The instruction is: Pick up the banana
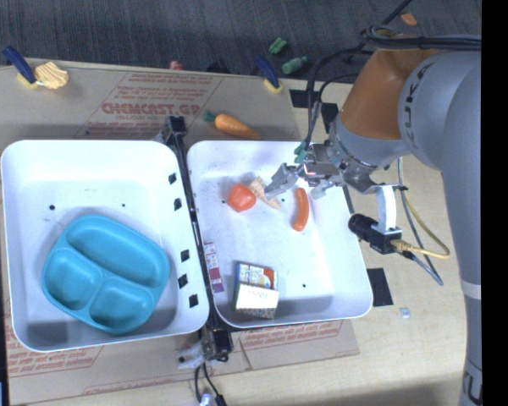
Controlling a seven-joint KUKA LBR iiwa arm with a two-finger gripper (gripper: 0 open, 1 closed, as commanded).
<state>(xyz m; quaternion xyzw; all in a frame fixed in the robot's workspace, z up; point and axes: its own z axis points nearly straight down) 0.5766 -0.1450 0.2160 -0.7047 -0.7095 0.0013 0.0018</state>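
Camera view: left bin [17, 227] holds a blue tray [106, 273]; claw [281, 183] state unclear.

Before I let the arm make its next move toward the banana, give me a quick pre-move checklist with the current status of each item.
1. Banana located: cannot tell. A pale yellowish item lies in the right bin, but its shape is unclear.
2. Gripper near that item: ok, it sits just right of it.
3. Item between the gripper's fingers: cannot tell, the view is too cluttered there.
4. Neighbours crowding the pick: not ok. The red tomato is close on the left and the sausage close on the right.
5. Small box out of the way: ok, it lies at the bin's near end.
6. Blue tray out of the way: ok, it is in the left bin.
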